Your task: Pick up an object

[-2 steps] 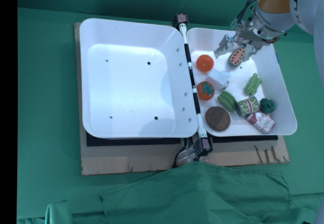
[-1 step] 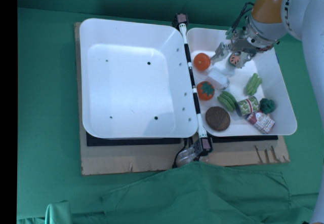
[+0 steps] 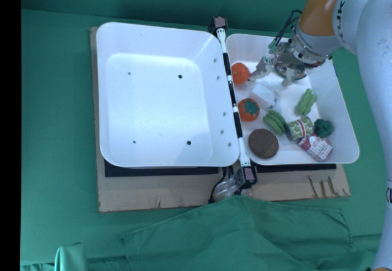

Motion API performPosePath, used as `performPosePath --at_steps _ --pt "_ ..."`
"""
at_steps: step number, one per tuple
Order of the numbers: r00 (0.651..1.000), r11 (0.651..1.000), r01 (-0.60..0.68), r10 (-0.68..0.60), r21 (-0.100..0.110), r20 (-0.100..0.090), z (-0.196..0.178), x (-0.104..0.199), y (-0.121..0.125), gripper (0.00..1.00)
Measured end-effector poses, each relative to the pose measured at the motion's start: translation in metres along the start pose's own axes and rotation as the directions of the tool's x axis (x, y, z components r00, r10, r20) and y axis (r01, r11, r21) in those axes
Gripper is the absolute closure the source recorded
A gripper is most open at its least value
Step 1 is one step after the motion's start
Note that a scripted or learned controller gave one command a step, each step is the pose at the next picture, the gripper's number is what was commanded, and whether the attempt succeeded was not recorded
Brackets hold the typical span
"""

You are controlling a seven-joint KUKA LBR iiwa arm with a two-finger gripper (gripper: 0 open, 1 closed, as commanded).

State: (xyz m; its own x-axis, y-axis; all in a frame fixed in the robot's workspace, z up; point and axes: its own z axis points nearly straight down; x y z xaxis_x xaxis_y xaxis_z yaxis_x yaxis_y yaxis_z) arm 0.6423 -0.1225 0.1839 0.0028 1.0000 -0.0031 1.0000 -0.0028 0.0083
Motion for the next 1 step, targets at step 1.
performPosePath --at_steps 1 --pt "1.0 1.0 -0.003 0.003 -0.014 0.004 -0.0162 -0.0018 0.0028 1.0"
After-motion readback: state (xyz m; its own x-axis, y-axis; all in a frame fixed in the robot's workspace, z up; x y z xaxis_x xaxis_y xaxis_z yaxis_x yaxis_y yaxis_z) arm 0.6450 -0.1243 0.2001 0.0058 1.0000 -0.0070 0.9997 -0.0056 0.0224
